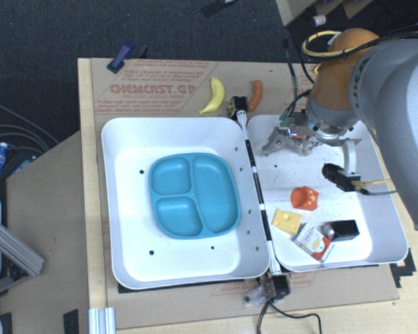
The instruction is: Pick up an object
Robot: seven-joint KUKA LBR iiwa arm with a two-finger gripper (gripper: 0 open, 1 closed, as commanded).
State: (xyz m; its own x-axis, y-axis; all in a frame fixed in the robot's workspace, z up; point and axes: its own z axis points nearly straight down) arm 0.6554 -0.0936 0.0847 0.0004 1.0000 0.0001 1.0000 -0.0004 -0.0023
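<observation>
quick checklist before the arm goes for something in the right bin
1. Hand above the right bin: ok, at its far end.
2. Hand already carrying something: cannot tell.
3. Targets in the bin: ok, an orange piece, a yellow block, a small packet and a black object.
4. Space around targets: not ok, block and packet touch.
5. Blue tray out of the path: ok, in the left bin.
</observation>
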